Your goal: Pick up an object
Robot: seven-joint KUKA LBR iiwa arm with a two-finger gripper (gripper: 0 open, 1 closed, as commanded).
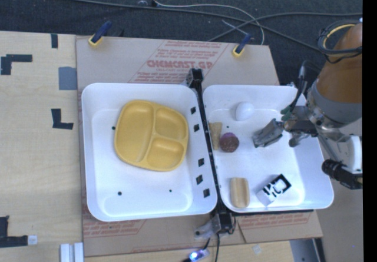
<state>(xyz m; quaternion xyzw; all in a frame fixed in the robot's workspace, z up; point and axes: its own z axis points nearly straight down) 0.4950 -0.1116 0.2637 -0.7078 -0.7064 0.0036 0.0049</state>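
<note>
Down by the near rim we see a tan block (238,191), while our gripper (268,135), maybe shut, hovers, not yet grabbing.

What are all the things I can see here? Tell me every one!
divided plate: 1, yellow, in the left bin
left bin: 1, white, on the cardboard sheet
right bin: 1, white, beside the left bin
ball: 1, white, far part of the right bin
round object: 1, dark purple, right bin near the divider
small block: 1, tan, just left of the purple object
oblong piece: 1, tan, near edge of the right bin
black-and-white object: 1, near part of the right bin
clamps: 2, yellow and blue, far edge of the cardboard
arm: 1, grey and orange, from the right
gripper: 1, dark grey, over the right bin
</note>
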